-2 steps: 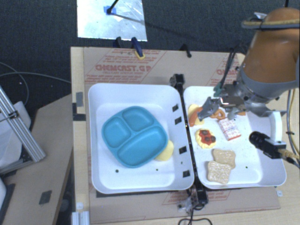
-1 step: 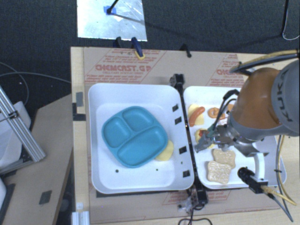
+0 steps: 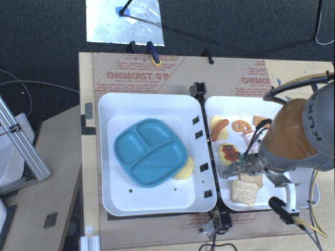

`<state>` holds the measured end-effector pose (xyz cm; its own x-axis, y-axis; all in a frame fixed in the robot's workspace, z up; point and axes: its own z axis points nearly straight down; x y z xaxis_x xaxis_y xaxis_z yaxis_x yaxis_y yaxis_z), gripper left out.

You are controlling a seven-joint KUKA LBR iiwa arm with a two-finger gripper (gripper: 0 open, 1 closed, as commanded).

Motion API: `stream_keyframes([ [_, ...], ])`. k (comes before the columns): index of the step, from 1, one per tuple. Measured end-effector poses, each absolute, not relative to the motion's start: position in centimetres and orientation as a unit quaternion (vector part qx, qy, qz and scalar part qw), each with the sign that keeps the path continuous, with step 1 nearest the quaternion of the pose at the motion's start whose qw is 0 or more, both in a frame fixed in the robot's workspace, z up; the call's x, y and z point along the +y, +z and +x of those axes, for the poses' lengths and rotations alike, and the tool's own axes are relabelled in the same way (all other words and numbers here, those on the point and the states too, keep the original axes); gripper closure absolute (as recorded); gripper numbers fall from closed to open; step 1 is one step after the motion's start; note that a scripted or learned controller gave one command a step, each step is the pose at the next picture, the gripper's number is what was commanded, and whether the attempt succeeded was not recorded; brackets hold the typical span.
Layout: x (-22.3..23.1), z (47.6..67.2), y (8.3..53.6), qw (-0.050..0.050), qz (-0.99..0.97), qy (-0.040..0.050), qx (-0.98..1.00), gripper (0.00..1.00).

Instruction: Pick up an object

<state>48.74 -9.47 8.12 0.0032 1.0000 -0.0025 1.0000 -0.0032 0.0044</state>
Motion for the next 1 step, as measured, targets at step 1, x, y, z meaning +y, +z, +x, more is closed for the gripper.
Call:
stream_keyframes([
  [1,-17.70,49.56,14.01,0.005,0.709,0.0003,0.705,0.00],
])
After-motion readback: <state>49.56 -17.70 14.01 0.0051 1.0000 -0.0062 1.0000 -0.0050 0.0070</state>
